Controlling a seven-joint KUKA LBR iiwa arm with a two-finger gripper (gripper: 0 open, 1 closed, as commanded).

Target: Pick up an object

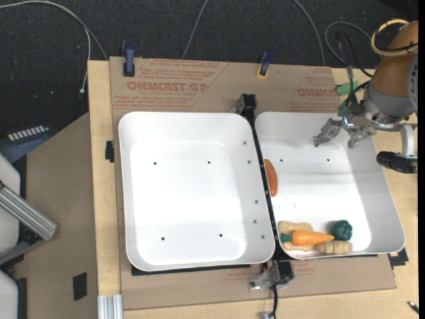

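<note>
Open, empty gripper (342, 133) above right bin (372, 198) (toy carrot (311, 238) at its near edge)

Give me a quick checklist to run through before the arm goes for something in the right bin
1. Objects present in the right bin: ok, a carrot, a green piece, tan pieces and an orange-red item.
2. Gripper free of any load: ok, fingers spread, nothing between them.
3. Gripper above a target: not ok, it hangs over the bin's far bare part.
4. Carrot separable: not ok, it lies against the tan pieces.
5. Orange-red item clear of the wall: not ok, it hugs the left wall.
</note>
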